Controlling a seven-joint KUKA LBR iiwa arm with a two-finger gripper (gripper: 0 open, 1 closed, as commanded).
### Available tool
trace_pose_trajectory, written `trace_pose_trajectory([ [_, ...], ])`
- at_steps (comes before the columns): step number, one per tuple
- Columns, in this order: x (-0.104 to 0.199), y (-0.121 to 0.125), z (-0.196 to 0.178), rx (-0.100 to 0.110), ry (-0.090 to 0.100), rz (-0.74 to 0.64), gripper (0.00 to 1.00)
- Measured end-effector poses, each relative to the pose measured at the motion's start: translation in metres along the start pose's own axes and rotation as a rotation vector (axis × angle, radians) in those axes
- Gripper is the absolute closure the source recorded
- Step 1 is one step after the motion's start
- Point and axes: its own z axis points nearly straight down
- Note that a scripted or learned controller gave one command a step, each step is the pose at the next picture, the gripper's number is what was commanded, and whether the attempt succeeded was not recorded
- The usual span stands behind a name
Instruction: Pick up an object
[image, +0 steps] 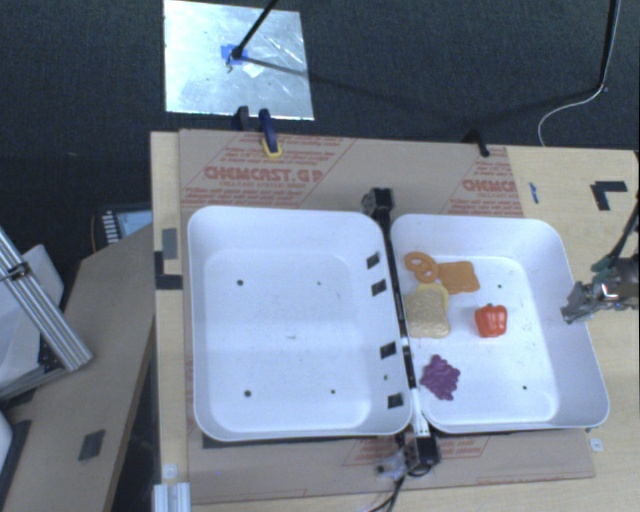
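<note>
The right bin (560, 400) holds several small items. An orange pretzel ring (421, 266) lies beside a flat orange slice (459, 276) near the bin's back left. Just below them is a beige bread piece (430, 312), and a red pepper (490, 320) sits to its right. Closer to the front lies a purple grape bunch (440, 376). My gripper (592, 298) hangs at the view's right side, over the right bin's right rim. It is well to the right of the pepper and touches none of the items.
The left bin (210, 300) stands beside the right one, joined by a black hinge strip (398, 330). Both rest on a brown cardboard sheet (300, 170). A shiny metal plate (238, 60) lies beyond the bench's back edge.
</note>
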Motion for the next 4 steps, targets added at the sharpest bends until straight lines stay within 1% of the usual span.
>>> trace_pose_trajectory([
  [1,0.057,0.076,-0.109,-0.015,-0.003,-0.011,1.00],
  [2,0.084,-0.002,-0.076,0.002,0.001,-0.005,1.00],
  [3,0.123,0.024,-0.208,-0.020,-0.002,-0.009,1.00],
  [4,0.219,0.000,-0.140,0.002,0.002,-0.014,1.00],
])
